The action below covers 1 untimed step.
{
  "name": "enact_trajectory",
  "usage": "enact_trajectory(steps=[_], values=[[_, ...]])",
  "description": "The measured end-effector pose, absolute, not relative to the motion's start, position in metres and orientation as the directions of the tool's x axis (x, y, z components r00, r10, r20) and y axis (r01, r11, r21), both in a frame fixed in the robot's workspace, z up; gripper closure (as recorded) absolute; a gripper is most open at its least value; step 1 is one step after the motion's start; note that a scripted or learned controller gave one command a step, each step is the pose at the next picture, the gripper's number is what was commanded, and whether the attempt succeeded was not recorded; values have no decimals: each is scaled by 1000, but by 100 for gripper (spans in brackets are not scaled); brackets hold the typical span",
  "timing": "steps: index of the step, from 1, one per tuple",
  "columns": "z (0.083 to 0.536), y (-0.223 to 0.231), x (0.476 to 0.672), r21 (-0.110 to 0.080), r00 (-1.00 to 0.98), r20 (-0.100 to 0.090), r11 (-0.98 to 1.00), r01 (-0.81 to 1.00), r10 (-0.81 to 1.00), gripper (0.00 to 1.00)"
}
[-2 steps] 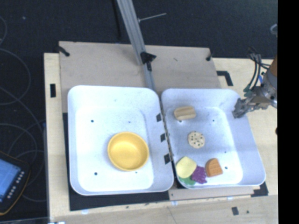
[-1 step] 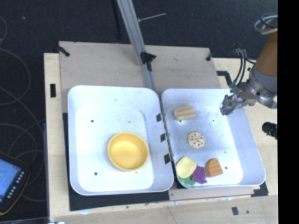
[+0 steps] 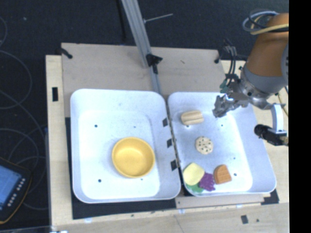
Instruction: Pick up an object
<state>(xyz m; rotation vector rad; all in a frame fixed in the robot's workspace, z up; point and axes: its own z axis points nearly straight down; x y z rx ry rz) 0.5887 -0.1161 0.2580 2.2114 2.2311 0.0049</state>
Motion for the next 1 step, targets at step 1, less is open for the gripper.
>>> enact_trajectory(steps=[1], values=[[249,-72,601,-1,-6,1,6,1000,1000,100]])
